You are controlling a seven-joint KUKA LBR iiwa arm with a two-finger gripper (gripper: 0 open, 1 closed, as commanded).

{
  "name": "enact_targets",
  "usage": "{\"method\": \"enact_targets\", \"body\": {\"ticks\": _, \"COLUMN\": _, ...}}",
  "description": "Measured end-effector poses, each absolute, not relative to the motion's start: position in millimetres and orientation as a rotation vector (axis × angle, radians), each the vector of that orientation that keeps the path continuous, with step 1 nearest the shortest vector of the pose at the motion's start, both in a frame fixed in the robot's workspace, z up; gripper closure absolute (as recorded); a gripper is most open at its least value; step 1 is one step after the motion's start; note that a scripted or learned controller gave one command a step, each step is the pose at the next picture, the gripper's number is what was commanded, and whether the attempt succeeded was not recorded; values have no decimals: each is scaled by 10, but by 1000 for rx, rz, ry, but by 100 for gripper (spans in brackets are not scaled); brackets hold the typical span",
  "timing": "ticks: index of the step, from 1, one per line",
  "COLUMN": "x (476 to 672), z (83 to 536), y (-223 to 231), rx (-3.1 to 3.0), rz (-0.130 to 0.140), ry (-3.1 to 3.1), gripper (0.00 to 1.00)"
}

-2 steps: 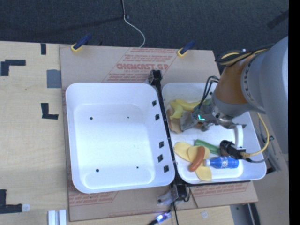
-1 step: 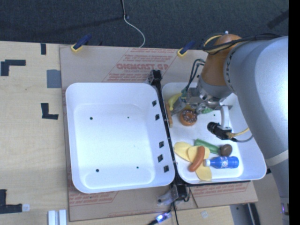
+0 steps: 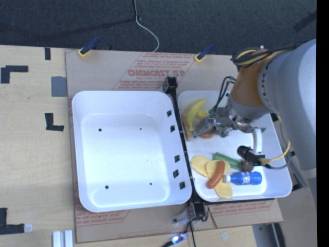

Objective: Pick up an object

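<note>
While the arm reaches in from the right, its gripper is down low in the back-left part of the right bin. Honestly I can't tell whether it's open or clamped, the wrist gear is in the way from where I'm looking. Can't tell if it has hold of anything either.

Closest stuff: a banana just behind and left of the gripper, curved, lying near the bin's left wall. Right under the gripper tip there's an orange thing, partly covered, so I can't say what it is or whether the gripper actually touches it. Those 2 are the likely pick candidates, both in the back-left corner of that bin.

Further toward the front of the same bin: a green stick lying at a slant, a sausage resting across some pale yellow slices, and a blue bottle on its side just right of the sausage, white cap pointing left.

Black divider runs between the 2 bins. The left bin sits right up against it. Both bins are on a cardboard sheet with red lettering, held at the back by 2 clamps.
</note>
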State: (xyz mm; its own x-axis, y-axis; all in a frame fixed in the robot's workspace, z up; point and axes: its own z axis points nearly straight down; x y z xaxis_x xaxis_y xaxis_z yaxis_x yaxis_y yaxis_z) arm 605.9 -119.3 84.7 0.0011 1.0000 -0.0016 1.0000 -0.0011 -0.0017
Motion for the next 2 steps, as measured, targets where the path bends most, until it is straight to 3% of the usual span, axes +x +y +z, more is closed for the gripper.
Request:
{"method": "enact_targets", "body": {"ticks": 1, "x": 6067, "z": 940, "y": -1172, "rx": -2219, "rz": 4, "ry": -2223, "gripper": 100}}
{"method": "enact_targets", "body": {"ticks": 2, "x": 6530, "z": 1911, "y": -303, "rx": -2214, "rz": -14, "ry": -2238, "gripper": 100}}
